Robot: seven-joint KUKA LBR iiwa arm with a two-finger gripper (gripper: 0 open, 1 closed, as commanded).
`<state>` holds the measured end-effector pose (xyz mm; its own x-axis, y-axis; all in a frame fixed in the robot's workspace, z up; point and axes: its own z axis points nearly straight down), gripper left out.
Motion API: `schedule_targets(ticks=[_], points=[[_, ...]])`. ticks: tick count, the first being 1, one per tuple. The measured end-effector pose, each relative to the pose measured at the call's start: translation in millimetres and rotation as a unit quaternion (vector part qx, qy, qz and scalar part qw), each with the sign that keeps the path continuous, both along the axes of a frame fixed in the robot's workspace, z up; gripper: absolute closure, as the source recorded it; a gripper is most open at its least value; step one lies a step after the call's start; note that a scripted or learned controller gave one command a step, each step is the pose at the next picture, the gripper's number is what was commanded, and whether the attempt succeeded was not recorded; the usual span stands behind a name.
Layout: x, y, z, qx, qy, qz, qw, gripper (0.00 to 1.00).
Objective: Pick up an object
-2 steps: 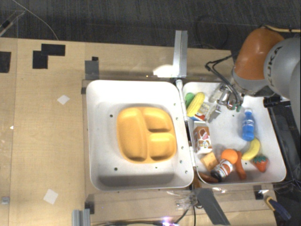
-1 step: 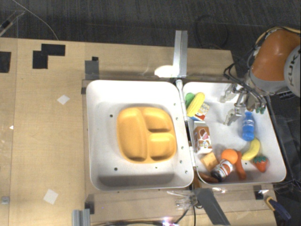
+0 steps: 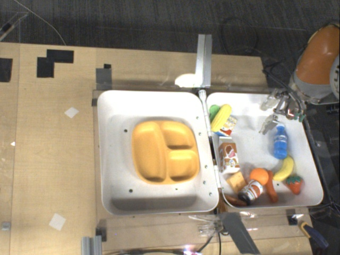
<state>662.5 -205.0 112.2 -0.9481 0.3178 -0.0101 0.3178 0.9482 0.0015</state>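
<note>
My gripper [image 3: 268, 115] hangs over the far right part of the right bin [image 3: 249, 108], open, with nothing between its fingers. A blue bottle [image 3: 280, 142] lies just to its front right, apart from the fingertips. Along the bin's left wall lie a yellow corn cob [image 3: 221, 116] on a green piece [image 3: 213, 111] and a small brown-and-white carton [image 3: 229, 156]. At the front sit an orange [image 3: 259, 175], a banana [image 3: 286, 168], a strawberry [image 3: 295, 184], a carrot [image 3: 271, 188], a dark jar [image 3: 252, 192] and a tan cracker [image 3: 236, 181].
The left bin [image 3: 114, 142] holds a yellow divided tray [image 3: 163, 150]. A metal post [image 3: 204, 60] stands behind the seam between the two bins. The arm's orange band [image 3: 317, 60] looms over the right bin's far right corner.
</note>
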Motion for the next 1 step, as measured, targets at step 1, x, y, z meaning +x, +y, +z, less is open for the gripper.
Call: schedule_targets(ticks=[1], points=[[-19.0, -0.1, -13.0, 0.0020, 0.002, -0.211, 0.9774, 0.00]])
